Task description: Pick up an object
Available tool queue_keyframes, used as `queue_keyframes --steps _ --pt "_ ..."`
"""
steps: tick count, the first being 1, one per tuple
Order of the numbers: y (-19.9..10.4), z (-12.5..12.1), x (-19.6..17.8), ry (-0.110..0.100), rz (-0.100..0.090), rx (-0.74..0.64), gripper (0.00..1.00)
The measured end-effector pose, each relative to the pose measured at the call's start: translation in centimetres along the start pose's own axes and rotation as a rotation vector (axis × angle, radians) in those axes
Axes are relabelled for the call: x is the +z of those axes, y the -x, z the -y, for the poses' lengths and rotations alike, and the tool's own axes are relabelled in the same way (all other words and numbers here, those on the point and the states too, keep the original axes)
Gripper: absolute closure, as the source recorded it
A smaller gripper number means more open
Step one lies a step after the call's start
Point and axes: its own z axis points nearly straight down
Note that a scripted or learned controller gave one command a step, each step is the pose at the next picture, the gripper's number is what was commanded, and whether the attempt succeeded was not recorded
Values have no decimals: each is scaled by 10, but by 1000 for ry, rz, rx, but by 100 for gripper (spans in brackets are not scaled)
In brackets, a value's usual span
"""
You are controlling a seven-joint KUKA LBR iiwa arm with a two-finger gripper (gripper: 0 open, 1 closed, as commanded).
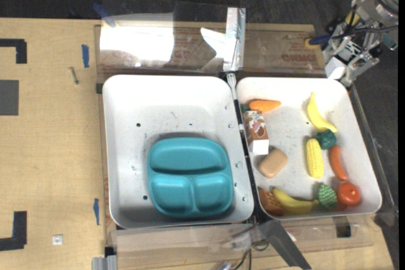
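Camera view is looking down on two white bins sitting side by side on the counter, with the claw [354, 63] hanging at the top right, just outside the far right corner of the right bin [367, 136]. Cables and brackets are crowding around it, so I cannot tell how it is set; nothing is showing in its grip.

Every candidate for picking is lying below and to the left of the claw, inside the right bin. Nearest to it is a yellow banana [318, 112], curving along the bin's upper right part. Just beyond that are a green-topped piece [326, 139], an ear of corn [314, 157] and a red-orange sausage-like piece [338, 163], all bunched close together. Further left are a carrot [264, 105], a small printed carton [256, 131] lying against the wall between the bins, and a tan bread-like piece [273, 164]. Along the bin's near edge, furthest from the claw, a second banana [292, 201], a broccoli floret [327, 196] and a tomato [348, 193] are resting almost touching.

Far to the left, the left bin [126, 110] is holding a teal divided tray [189, 177]. The toys seem to be scattered loosely so that a grasp can be tried anywhere; the claw appears to be parked clear of the bin, probably keeping the overhead sightline open.
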Motion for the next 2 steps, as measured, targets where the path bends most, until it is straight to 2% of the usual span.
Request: queue_keyframes --steps 1,2 --pt "-123 -1 -18 -2 -5 56 100" --pt "-73 19 42 7 -8 70 100"
